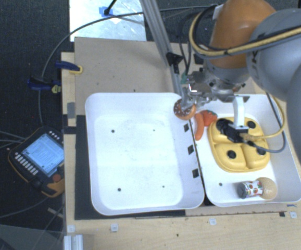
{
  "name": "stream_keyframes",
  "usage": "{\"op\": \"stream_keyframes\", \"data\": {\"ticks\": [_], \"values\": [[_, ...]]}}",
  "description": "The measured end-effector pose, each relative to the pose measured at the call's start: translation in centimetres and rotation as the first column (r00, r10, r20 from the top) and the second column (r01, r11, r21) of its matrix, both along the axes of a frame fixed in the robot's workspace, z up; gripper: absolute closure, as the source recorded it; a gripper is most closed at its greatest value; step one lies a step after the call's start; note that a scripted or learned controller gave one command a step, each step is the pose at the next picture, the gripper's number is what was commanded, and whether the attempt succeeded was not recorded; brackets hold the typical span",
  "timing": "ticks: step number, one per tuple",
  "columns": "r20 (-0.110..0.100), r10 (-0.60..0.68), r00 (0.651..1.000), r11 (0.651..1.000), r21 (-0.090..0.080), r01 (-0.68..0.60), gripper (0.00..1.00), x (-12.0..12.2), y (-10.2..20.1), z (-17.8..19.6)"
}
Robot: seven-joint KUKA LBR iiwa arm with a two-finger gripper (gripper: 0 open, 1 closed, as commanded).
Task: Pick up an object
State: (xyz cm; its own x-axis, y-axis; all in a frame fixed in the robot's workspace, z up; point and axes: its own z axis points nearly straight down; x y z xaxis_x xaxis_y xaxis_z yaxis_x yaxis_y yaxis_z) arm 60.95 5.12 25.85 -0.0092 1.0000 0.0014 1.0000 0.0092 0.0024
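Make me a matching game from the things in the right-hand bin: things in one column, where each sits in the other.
Things: 1 yellow moulded piece; 2 orange toy; 3 small can.
Places in the right bin: A near its lower edge in the view, beside a tan ball; B its upper left corner; C its middle.
Pairs: 1-C, 2-B, 3-A.

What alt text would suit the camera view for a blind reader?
The robot's hand hangs over the edge between the left bin and the right bin, beside a small brown round thing. The right bin holds an orange piece, a yellow moulded tray, a small can and a beige ball.
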Motion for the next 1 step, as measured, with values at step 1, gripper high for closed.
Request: {"op": "stream_keyframes", "data": {"ticks": [1], "values": [[0.000,0.001,1.000,1.000,0.000,-0.001,1.00,1.13,5.05,-0.74]]}}
